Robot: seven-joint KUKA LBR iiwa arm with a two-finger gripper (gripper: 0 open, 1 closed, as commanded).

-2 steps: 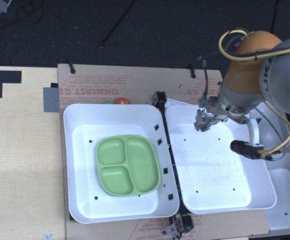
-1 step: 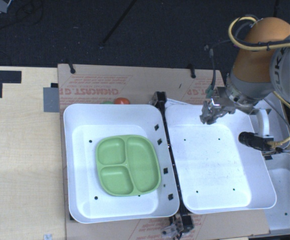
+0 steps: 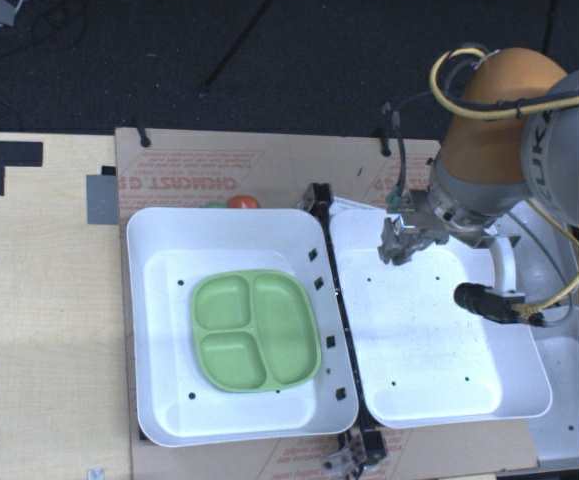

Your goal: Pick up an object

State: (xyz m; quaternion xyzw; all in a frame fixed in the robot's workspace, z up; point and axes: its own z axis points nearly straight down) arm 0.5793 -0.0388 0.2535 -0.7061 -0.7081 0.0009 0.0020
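Note:
A light green plate (image 3: 256, 330) with three compartments lies flat in the middle of the left bin (image 3: 159, 268). My gripper (image 3: 399, 247) hangs over the far part of the right bin (image 3: 529, 388), near its back wall and well to the right of the plate. Its fingers point down and left, and I see nothing between them. A small red and green object (image 3: 237, 203) lies outside the bins, just behind the left bin's far wall.
Both bins rest on a cardboard sheet (image 3: 269, 168) on the wooden bench (image 3: 39, 298). A black divider (image 3: 331, 298) runs between the bins. The arm's orange band (image 3: 499, 98) and grey wrist loom over the right bin's far right corner.

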